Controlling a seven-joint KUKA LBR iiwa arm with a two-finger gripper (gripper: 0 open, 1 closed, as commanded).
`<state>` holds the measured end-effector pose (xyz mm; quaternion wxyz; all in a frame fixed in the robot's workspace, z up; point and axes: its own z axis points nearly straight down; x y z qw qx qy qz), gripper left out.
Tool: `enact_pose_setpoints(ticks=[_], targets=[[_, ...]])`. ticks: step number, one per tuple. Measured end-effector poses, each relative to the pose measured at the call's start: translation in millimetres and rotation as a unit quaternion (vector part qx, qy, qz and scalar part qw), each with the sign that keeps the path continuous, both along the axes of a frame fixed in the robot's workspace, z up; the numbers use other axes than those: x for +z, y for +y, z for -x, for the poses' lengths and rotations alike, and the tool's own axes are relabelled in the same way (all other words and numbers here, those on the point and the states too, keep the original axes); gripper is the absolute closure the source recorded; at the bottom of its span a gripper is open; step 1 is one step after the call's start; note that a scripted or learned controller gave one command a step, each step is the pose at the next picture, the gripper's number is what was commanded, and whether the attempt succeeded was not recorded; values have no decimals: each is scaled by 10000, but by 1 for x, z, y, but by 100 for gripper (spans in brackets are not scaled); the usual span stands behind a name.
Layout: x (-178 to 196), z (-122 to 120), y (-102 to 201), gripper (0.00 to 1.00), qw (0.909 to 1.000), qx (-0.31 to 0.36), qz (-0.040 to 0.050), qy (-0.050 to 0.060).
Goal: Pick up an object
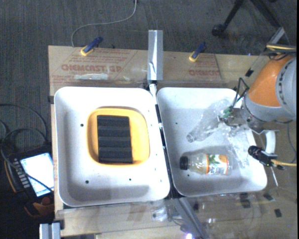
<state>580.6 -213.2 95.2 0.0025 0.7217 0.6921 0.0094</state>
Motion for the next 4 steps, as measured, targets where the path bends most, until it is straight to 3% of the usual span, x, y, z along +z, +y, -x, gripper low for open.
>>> enact_pose_setpoints(ticks=[1, 2, 3, 4], targets=[[9, -1, 1, 100, 10000, 10, 6, -1], [1, -25, 46, 100, 9990, 448, 81, -20], [120, 34, 70, 100, 9965, 830, 58, 82], [128, 34, 71, 100, 9964, 838, 53, 85]])
